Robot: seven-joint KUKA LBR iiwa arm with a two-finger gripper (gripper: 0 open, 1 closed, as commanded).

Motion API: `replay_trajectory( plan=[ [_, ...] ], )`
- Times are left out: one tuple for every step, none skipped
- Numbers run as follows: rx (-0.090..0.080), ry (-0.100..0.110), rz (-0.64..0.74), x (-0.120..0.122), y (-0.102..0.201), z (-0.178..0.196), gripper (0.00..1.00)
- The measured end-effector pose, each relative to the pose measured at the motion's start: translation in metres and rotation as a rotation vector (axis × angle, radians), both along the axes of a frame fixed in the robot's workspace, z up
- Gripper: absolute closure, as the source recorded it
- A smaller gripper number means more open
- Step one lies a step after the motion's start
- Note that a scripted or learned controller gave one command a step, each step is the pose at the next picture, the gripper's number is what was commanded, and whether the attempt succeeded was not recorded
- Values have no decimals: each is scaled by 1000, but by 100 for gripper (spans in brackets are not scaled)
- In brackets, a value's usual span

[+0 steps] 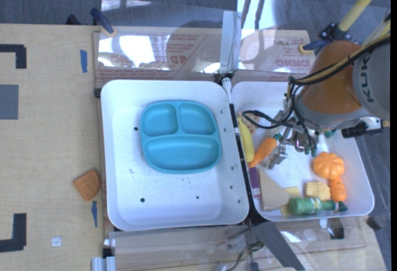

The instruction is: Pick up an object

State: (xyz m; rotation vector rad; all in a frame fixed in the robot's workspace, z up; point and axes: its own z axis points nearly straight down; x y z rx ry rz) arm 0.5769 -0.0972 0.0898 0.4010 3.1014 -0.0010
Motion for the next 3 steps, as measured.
replay_trajectory(
  plan=[
    [3, -1, -68, -19, 3, 0, 0],
    [0, -1, -28, -19, 1, 0, 0],
    [2, -3, -60, -34, 4, 0, 0]
  ],
)
